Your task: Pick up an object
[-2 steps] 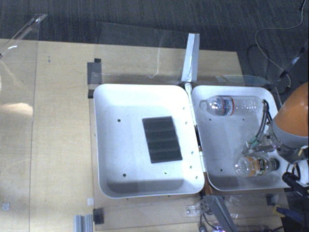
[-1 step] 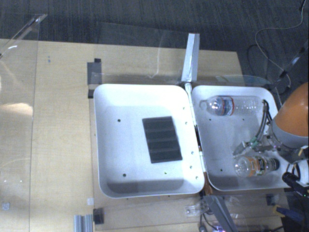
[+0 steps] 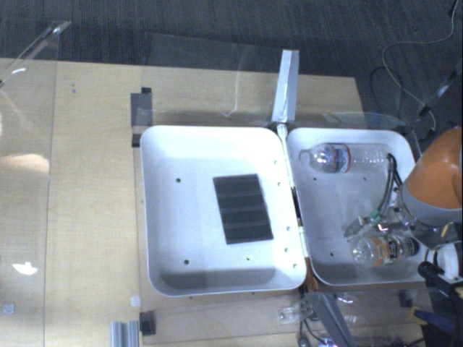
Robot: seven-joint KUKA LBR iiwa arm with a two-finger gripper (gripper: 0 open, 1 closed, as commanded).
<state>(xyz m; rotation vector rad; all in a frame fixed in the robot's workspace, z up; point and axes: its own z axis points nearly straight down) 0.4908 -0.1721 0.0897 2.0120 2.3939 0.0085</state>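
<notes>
A clear plastic bottle [image 3: 346,157] with a dark cap end lies on its side along the far wall of the right bin [image 3: 325,266]. A smaller clear bottle [image 3: 382,250] with a brownish label lies near that bin's front right corner. My gripper [image 3: 367,226] hangs low in the right bin, just above and to the left of the small bottle, with cables running up to the orange-banded wrist [image 3: 438,176]. A black ribbed rectangular pad [image 3: 242,208] lies flat in the middle of the left bin [image 3: 163,194].
A metal post [image 3: 286,85] stands behind the seam between the two bins. Clear acrylic sheets cover the wooden bench at the left. Cables and hardware crowd the front right corner [image 3: 434,309].
</notes>
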